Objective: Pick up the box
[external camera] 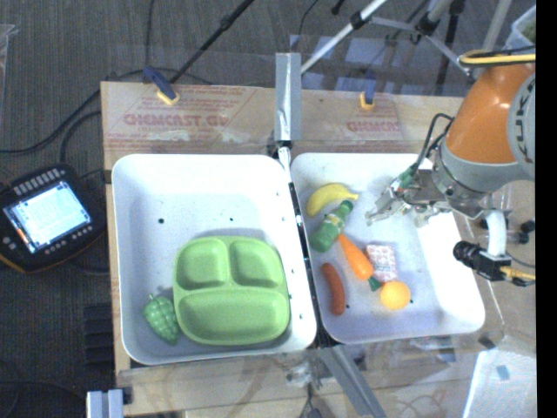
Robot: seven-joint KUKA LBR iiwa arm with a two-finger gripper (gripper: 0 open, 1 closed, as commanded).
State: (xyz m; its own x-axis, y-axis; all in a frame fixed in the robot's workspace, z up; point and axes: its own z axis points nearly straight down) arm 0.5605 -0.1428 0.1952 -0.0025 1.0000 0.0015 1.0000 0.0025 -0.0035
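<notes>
Over the right bin's (452, 303) far half, nearer its right wall, hangs the gripper (390, 204), fingers spread a little w/ nothing between them. Box (381, 259) isn't touched yet; it lies in the same bin, approx. mid-floor toward the near edge. To do this step well, I'd judge the arm must carry the tool toward the near edge and a bit left, centre it over the box, then drop straight. Crowding is the risk: carrot (355, 257) lies just beside the box on the left-wall side, orange (395, 295) sits touching or nearly so at its near corner, so fingers prob. go best where the box's sides are bare, i.e. far and right-wall sides. Box looks small, flat, rectangular, pinkish-white w/ a speckled or dotted print; lettering too small to read. It lies flat, slightly skewed to the bin walls.
</notes>
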